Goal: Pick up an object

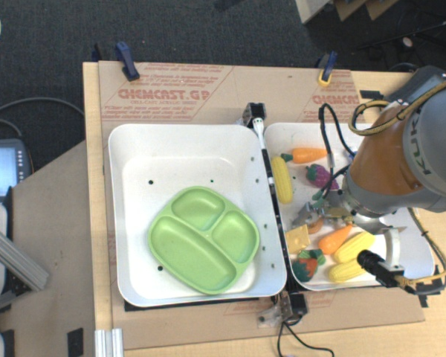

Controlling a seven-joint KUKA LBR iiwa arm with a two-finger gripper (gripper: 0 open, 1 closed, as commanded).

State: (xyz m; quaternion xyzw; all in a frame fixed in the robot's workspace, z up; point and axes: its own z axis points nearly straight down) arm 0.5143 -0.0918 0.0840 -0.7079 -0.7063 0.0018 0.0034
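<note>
Toys fill the right bin (424,270), and the gripper (317,213) is down among them, its grey metal tip low near the bin's middle, just above a yellow block (297,238). Whether it is open or closed I cannot tell; nothing can be seen clamped in it. The arm (390,158), with its orange band, leans in from the right and covers much of that bin.

Just right of the tip lies an orange carrot (334,239), tilted, with a yellow banana (354,247) beside it and a second yellow piece (346,271) below, near the bin's front edge. A small red and green toy (308,262) sits under the yellow block, touching or nearly touching it. Above the tip is a purple piece (318,175), and beyond that another orange carrot (308,155) by the bin's back wall. A yellow corn cob (282,180) lies lengthwise along the left wall.

Black cables loop over the arm and trail across the bin's right side.

The left bin (134,162) holds a green divided plate (203,239) with three compartments, lying toward the front. Both bins rest on a brown board (171,91) printed with red lettering, clamped at its far edge by a blue clip (125,60) and a yellow and blue clip (327,67).
</note>
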